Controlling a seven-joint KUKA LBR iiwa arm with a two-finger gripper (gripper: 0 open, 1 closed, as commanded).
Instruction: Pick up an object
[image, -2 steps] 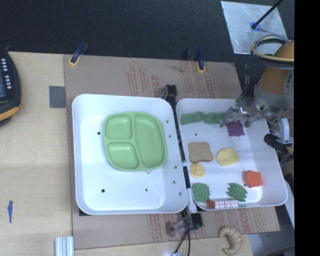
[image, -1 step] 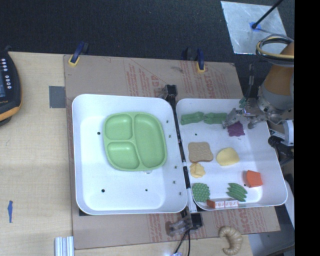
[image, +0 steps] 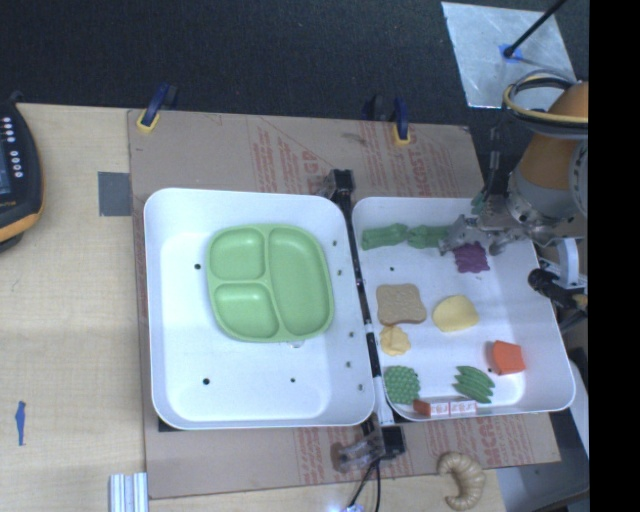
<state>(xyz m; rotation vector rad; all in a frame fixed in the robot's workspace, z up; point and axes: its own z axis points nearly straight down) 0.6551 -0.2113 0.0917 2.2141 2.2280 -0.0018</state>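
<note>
Purple and small, the toy food piece (image: 471, 259) lies at the back of the right bin (image: 540, 400), not yet lifted. The gripper (image: 483, 228) hangs just above it; whether it is wide or closed, I cannot tell. Grasping and lifting seem left to do.

A pale wooden table (image: 70, 330) carries a brown cardboard sheet (image: 260, 150) held by clamps toward 12 o'clock, with dark carpeted floor (image: 250, 45) beyond and evenly lit.
</note>
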